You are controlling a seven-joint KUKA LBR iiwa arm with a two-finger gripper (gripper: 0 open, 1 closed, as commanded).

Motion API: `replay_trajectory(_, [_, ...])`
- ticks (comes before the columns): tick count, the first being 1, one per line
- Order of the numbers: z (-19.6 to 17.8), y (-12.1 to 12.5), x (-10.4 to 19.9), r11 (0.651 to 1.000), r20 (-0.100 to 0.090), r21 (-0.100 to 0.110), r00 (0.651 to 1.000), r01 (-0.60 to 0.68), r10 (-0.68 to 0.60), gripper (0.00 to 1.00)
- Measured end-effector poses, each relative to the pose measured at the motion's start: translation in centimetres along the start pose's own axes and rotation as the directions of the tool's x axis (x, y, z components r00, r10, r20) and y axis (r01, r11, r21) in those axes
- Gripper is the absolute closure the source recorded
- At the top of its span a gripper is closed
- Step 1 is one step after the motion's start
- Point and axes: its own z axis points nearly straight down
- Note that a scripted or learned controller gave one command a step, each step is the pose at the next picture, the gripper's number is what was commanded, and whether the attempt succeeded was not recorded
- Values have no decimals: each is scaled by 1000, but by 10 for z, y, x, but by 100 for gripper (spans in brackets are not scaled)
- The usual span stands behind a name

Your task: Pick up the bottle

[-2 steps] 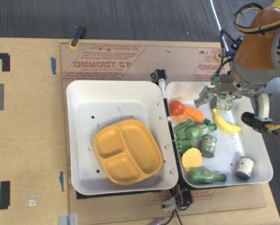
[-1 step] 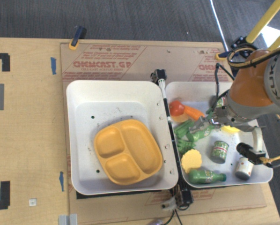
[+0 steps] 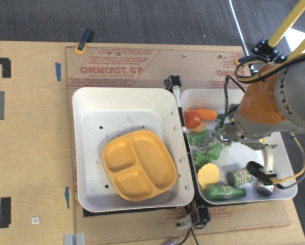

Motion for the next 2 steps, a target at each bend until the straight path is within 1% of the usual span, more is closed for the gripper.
replay_trajectory(1, [-11, 0, -4, 1000, 8, -3, 1000, -5, 5, 100])
replay_trajectory(2, [-143, -25, 49, 883, 7, 17, 883, -470, 470, 100])
